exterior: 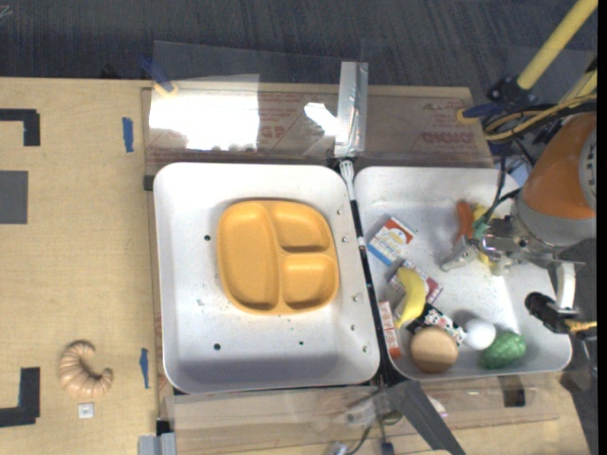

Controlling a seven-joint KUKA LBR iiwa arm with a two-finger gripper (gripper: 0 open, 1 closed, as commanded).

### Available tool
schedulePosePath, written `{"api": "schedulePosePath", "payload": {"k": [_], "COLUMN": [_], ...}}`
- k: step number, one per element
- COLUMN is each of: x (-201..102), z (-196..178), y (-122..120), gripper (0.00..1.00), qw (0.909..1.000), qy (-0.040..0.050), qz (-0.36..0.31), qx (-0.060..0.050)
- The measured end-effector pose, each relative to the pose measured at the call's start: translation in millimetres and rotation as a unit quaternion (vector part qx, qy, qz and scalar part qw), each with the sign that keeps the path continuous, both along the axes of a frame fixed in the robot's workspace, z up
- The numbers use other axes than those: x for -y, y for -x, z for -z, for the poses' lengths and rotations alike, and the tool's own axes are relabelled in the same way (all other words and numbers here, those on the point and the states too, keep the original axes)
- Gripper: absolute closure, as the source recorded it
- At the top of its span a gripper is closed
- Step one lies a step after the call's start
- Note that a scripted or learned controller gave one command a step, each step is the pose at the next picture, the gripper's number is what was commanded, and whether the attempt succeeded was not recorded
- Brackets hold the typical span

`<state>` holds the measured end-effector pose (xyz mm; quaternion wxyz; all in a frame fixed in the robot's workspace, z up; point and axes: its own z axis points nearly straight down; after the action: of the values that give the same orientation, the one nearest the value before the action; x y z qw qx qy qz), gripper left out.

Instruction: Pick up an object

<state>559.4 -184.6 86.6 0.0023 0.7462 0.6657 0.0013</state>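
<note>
your gripper (471, 250) sits low over the right bin (541, 363) beside the orange carrot (464, 218), and you can't tell how far it's open or whether it grips anything. in that bin you've got a banana (412, 295), a small carton (390, 240), a tan egg (433, 349), a white ball (480, 335) and a green piece (504, 349); the left bin (180, 282) holds an orange divided tray (277, 254)

Right bin (545, 363): near edge was crowded with a banana (412, 295), brown egg-like ball (433, 349), white ball (480, 335) and green lump (504, 349) packed close. A small carton (390, 239) lay by the divider; an orange piece (464, 218) farther back. Bare floor remained at the far left corner and mid-right. Left bin (180, 282): yellow divided tray (278, 254) took the centre, rim margins open.
</note>
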Motion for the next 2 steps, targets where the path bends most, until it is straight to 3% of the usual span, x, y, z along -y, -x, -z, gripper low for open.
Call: {"api": "schedulePosePath", "payload": {"k": [1, 2], "x": [-0.1, -0.1], "z": [-12.2, -11.6], "y": [-1.8, -1.5], "gripper": [1.0, 0.0], "qw": [1.0, 1.0], "qy": [0.001, 0.0009], "qz": [-0.001, -0.001], "qx": [0.003, 0.002]}}
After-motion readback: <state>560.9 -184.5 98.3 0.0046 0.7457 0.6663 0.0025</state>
